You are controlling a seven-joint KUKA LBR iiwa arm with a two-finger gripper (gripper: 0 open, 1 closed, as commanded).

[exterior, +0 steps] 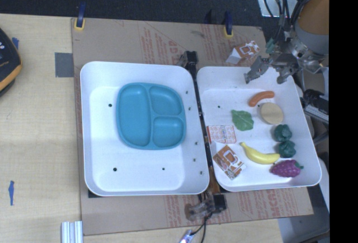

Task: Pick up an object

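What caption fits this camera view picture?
Robot gripper open above toy food bin, blue plate alongside.

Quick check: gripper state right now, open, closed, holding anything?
Gripper: open, holding nothing, above the far edge of the right bin.

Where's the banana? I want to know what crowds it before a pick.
The banana lies near the front of the right bin, between the purple grapes and a small printed packet.

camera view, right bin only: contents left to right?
Flat packet → tilted packet → green leaf → banana → grapes. Sausage, round tan piece and the two dark green pieces overlap in x, so left out.
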